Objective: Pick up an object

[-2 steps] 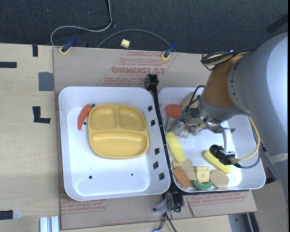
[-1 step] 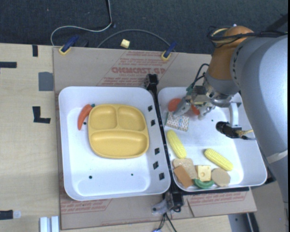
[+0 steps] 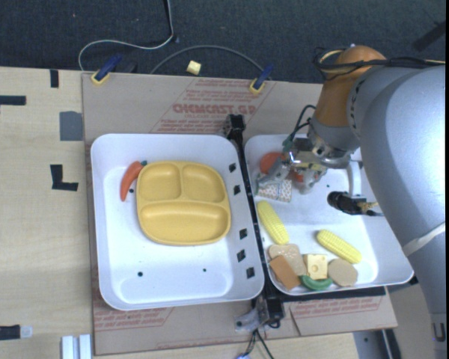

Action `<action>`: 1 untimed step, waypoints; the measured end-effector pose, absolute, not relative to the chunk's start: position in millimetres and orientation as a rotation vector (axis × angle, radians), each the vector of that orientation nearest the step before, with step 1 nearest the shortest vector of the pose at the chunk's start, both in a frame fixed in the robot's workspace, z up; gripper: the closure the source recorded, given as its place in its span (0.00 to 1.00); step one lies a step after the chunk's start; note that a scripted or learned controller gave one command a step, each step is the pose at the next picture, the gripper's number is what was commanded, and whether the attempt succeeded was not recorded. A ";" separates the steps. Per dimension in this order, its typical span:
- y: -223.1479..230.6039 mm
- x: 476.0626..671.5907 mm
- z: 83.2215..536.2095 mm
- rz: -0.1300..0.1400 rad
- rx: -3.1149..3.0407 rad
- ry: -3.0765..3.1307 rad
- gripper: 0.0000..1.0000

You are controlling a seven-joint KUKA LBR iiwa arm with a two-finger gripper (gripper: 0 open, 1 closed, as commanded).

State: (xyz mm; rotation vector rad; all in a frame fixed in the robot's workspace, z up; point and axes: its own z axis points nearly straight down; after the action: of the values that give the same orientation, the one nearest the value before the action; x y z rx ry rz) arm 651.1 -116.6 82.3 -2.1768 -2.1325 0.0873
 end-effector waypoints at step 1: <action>-119.6 562.7 89.1 -0.006 -2.226 -2.220 0.00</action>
State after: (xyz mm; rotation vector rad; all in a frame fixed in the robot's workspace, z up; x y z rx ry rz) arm 562.7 -119.6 89.1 -2.2265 -2.2202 -0.0057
